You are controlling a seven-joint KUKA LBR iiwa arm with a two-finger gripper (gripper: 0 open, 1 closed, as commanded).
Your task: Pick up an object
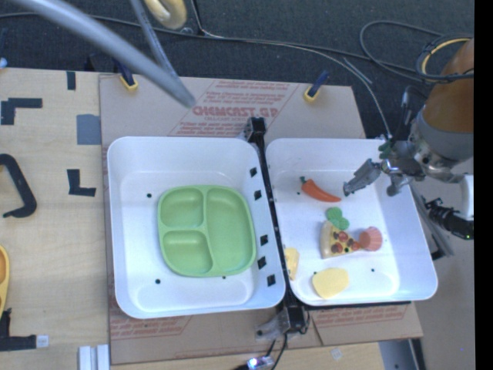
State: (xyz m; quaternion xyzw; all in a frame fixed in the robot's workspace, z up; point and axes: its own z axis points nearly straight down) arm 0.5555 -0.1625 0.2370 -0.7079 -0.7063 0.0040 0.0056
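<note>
My arm (451, 102) runs off the right edge of the frame, so only its orange band and grey wrist show, and my gripper (377, 177) in the upper right is too small and blurred for me to tell how its fingers stand. At the divider in the lower middle, a pale yellow piece (291, 262) is partly cut off by the right bin's wall (279, 230). A yellow object (2, 276) is clipped by the left edge.

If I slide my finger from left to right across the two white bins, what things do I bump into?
Green plate → little yellow piece at the divider → orange carrot → pizza slice → pink piece.
</note>
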